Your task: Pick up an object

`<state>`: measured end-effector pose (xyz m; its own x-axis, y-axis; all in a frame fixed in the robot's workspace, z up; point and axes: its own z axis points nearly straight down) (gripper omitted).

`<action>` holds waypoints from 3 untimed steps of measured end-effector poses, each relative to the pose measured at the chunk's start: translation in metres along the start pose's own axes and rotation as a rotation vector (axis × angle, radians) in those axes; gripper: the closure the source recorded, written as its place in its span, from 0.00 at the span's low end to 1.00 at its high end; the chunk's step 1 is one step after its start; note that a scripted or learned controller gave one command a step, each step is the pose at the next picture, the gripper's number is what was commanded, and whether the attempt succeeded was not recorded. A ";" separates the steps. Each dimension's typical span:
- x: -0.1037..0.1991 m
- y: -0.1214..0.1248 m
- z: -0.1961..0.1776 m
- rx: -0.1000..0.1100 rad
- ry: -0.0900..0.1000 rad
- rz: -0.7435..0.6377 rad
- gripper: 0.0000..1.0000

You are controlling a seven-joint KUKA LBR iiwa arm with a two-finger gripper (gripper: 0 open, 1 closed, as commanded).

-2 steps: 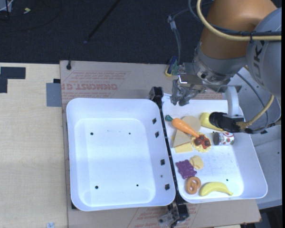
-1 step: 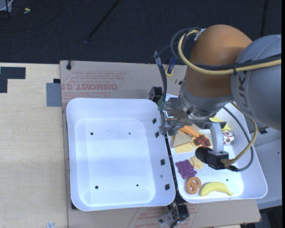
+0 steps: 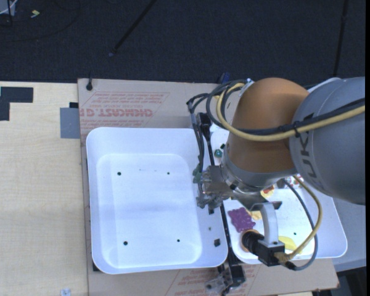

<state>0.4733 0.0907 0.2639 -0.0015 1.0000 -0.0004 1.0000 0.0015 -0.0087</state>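
Two shallow white bins on the bench, left bin [image 3: 102,184] in plain sight, right bin [image 3: 337,242] largely under the arm [image 3: 333,140]. Grey bulk and orange band [image 3: 265,113] low over the right bin, hiding most of its floor. Below the wrist, gripper [image 3: 208,196] down at the wall between the two bins, dark and tangled with cables; open or closed, impossible to tell, and nothing visibly held.

Closest candidate: purple object [image 3: 239,217] on the right bin's floor, just to the right of the gripper and a little nearer the camera, apart from it. Long axis seemingly running from upper left to lower right in the view, though partly masked by a grey bracket. Judged need: a short shift rightward, away from the divider, before any descent.

Further right, yellow object [image 3: 288,242], half hidden by a looping cable. Small red and yellow scrap [image 3: 268,192] at the wrist's edge, too cut off to identify.
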 end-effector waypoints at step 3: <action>0.041 0.171 -0.278 -0.013 -0.001 0.003 1.00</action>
<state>0.6467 0.1323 0.5399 0.0015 1.0000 -0.0016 1.0000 -0.0015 0.0039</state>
